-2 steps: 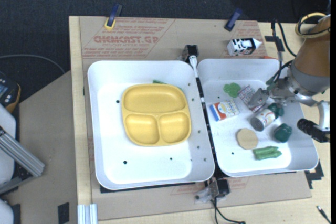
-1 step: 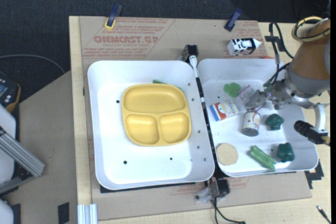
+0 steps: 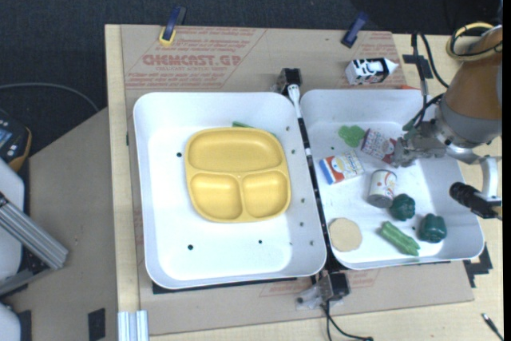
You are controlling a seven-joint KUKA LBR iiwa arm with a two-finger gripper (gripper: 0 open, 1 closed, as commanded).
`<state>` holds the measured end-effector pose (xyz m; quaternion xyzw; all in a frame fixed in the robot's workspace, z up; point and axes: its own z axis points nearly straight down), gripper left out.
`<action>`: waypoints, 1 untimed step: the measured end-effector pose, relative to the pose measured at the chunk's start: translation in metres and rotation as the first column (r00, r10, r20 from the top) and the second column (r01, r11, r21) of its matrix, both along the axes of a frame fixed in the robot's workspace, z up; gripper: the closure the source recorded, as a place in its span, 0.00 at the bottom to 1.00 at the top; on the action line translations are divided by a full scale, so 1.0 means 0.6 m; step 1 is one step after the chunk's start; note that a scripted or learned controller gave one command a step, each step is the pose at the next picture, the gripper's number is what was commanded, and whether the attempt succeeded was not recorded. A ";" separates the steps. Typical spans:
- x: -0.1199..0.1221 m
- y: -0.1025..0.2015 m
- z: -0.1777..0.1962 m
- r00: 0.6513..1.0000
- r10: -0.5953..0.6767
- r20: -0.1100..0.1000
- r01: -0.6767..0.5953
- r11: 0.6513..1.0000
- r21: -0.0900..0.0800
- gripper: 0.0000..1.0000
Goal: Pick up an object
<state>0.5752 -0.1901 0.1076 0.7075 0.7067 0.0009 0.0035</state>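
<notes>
The right bin (image 3: 447,250) holds several small objects. A light green piece (image 3: 350,134) lies at its back, beside a grey-pink packet (image 3: 373,143). A red, white and blue carton (image 3: 341,168) lies near the bin's left wall, and a small can (image 3: 382,188) lies on its side in the middle. Two dark green broccoli pieces (image 3: 402,208) (image 3: 432,228), a green pickle (image 3: 398,238) and a round tan cookie (image 3: 346,234) sit toward the front. My gripper (image 3: 397,151) is low in this bin, just right of the packet and above the can.
The left bin (image 3: 160,251) holds a yellow divided plate (image 3: 238,173), with a green sliver (image 3: 242,124) at the plate's back edge. A black-and-white toy (image 3: 371,70) sits on the bench behind the right bin. Blue clamps (image 3: 172,24) (image 3: 354,29) grip the bench's back edge.
</notes>
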 end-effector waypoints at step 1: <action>0.002 0.007 0.073 1.000 0.002 -0.001 -0.002 1.000 0.001 1.00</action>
